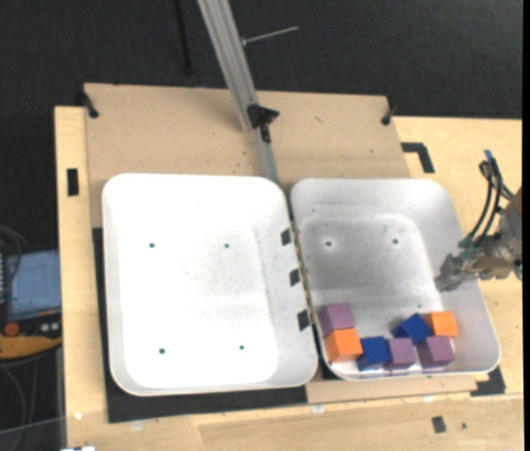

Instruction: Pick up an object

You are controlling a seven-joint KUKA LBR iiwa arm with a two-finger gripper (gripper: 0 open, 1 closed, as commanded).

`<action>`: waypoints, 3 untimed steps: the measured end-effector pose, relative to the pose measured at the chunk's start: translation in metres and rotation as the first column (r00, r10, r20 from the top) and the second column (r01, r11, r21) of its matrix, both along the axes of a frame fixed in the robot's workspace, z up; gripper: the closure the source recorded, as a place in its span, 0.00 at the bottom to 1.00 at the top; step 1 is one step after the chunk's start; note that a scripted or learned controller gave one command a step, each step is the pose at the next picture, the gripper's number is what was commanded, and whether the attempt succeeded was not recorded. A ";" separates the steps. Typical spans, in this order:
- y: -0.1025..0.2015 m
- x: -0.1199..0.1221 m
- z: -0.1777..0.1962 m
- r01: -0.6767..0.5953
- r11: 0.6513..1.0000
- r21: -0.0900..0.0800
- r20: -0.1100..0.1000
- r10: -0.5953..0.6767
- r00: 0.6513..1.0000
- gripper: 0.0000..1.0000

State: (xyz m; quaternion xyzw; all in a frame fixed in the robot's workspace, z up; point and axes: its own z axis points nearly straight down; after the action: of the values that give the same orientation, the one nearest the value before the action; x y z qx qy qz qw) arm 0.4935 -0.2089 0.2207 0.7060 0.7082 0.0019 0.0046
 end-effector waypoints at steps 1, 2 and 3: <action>-0.001 0.001 0.007 -0.001 1.000 0.003 -0.006 0.002 1.000 1.00; 0.051 0.018 -0.001 -0.004 1.000 0.004 -0.008 0.004 1.000 1.00; 0.102 0.036 0.012 -0.005 1.000 0.005 -0.006 0.006 1.000 1.00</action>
State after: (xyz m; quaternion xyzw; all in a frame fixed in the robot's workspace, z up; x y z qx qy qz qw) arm 0.5293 -0.1066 0.2326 0.7040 0.7102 0.0015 0.0007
